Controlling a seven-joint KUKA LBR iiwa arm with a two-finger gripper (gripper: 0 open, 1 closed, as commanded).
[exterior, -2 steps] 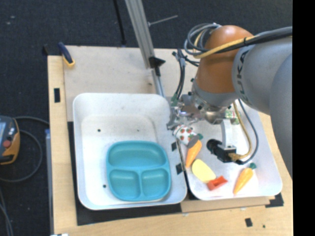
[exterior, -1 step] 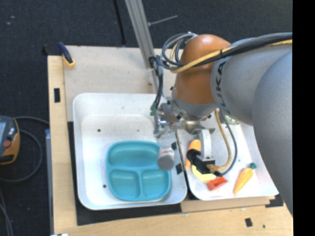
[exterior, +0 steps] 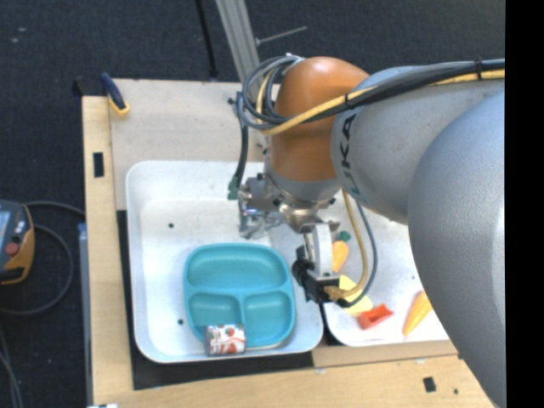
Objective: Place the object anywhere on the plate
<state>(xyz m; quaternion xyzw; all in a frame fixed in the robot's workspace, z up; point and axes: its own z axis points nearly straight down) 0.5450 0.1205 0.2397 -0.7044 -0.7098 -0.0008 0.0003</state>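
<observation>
At the far rim of the blue plate [exterior: 240, 270], bring your tool [exterior: 255, 215], whose grip you cannot tell, squarely over a compartment.

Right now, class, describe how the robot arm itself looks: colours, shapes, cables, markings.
The arm has bulky, rounded grey casings and a glossy orange band above the wrist. Dark lettering runs down the grey shell. A yellow cable runs along it, and black cables loop beside the band.
</observation>
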